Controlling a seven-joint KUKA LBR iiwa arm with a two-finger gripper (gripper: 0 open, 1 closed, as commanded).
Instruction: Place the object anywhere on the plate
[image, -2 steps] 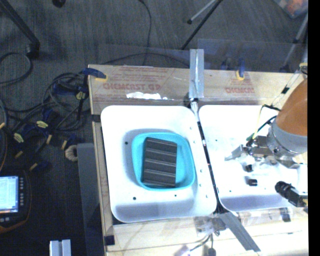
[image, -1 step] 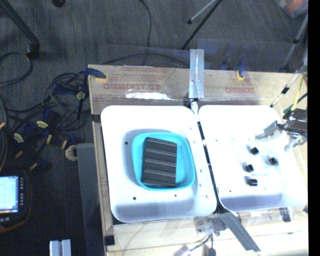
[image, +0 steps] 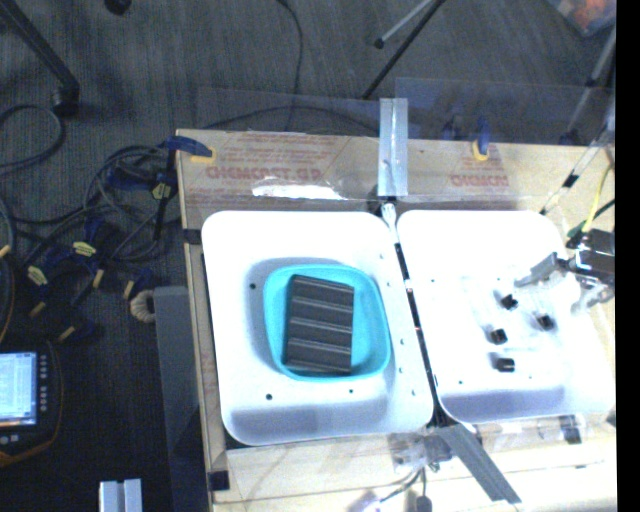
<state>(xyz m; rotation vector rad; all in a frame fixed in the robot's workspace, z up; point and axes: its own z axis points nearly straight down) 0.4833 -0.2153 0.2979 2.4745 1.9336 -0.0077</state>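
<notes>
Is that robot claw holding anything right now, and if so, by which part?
Nothing shows between its fingers. The gripper is over the right bin, while the dark ridged block already lies on the blue plate.

I see a dark ridged block (image: 320, 325) lying flat on the blue plate (image: 374, 318) in the left bin (image: 230, 300) — the right bin (image: 470, 250) holds small black pieces (image: 503, 364), the gripper (image: 585, 265) at its right edge.

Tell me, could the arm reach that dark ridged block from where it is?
Probably yes. The dark ridged block lies uncovered on the blue plate in the left bin, nothing above it; the gripper sits over the right bin.
</notes>
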